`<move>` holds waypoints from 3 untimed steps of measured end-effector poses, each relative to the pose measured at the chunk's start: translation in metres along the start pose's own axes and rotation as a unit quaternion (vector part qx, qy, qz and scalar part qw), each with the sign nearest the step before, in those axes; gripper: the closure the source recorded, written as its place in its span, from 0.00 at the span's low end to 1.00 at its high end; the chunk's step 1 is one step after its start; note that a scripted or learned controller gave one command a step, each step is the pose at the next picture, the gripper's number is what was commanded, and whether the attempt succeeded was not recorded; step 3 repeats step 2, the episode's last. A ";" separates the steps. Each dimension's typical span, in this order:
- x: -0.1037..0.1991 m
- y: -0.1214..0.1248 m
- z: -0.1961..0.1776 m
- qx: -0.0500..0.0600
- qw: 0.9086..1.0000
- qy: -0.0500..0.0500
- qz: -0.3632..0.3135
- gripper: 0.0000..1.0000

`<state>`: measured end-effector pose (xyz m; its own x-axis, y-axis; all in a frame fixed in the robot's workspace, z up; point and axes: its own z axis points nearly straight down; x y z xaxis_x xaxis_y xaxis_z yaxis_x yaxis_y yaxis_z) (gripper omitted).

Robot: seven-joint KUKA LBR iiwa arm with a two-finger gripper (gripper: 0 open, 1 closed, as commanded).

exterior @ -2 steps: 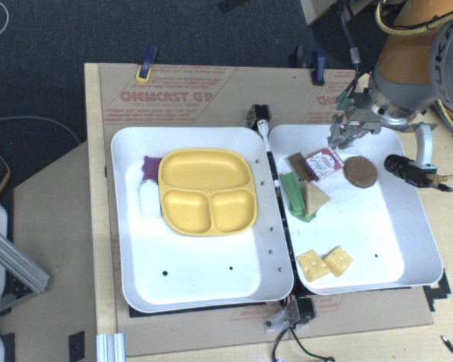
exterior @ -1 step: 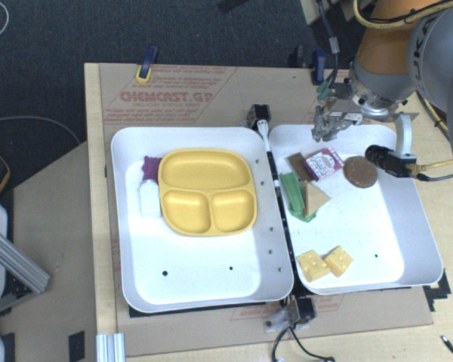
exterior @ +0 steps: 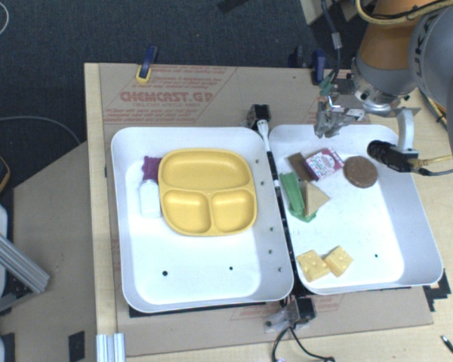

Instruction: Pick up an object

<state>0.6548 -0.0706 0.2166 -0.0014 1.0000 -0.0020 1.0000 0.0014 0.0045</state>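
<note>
Right bin (exterior: 408, 225), glossy white: brown disc (exterior: 360, 171), maroon packet (exterior: 323, 163), green strip (exterior: 294, 194), two yellow cheese-like blocks (exterior: 325, 263). Metal gripper (exterior: 328, 127) above packet, at far rim; opening indiscernible, nothing visibly held.

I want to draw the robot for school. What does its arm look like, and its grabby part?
The arm is fat, round and grey, with a bright orange band above the wrist. At its end sits a small silvery metal gripper, with thin cables running beside it.
</note>
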 end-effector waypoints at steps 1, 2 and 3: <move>-0.004 -0.004 -0.001 0.002 1.000 0.000 0.001 1.00; -0.001 -0.008 0.001 0.003 1.000 0.001 0.001 1.00; -0.001 -0.008 0.001 0.003 1.000 0.001 0.001 1.00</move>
